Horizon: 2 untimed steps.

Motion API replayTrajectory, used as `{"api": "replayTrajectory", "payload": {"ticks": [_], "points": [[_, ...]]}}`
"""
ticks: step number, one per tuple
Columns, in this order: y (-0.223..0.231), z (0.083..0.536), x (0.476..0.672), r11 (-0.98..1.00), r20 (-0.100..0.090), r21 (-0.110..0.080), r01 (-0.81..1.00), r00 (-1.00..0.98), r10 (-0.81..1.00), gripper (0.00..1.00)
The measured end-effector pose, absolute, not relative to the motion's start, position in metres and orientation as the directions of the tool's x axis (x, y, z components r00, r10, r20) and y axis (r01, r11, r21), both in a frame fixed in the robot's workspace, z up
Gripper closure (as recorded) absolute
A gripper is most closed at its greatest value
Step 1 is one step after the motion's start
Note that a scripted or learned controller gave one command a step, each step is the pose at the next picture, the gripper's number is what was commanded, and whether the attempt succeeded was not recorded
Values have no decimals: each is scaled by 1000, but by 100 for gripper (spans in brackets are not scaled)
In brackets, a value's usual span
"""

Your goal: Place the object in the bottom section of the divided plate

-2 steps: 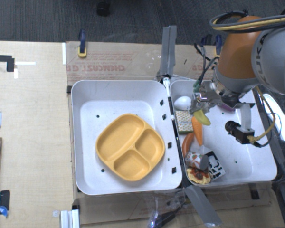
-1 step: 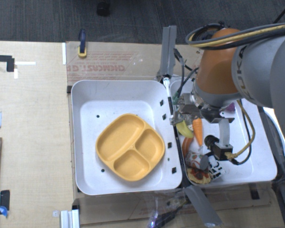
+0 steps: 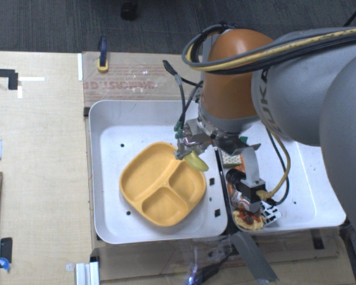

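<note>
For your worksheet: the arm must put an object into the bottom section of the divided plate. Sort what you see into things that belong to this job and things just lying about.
Belongs to the job:
- divided plate, yellow, in the left bin
- yellow-green object at the end effector, over the plate's rim

Just lying about:
- pizza-like toy in the right bin
- blue-handled clamp on the bench
- black blocks at left

Faint red lettering on taped sheet (image 3: 130,79) above the bin, too blurred to read
</note>
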State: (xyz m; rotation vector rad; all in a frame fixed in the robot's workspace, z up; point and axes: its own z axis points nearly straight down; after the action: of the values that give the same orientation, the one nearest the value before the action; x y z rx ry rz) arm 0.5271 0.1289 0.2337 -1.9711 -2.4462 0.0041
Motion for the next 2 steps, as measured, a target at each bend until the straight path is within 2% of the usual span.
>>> {"api": "replayTrajectory", "payload": {"ticks": [1,2], "points": [[223,253,478,184,-2,-2,983,-184,983,100],[223,253,478,184,-2,-2,983,-184,983,0]]}}
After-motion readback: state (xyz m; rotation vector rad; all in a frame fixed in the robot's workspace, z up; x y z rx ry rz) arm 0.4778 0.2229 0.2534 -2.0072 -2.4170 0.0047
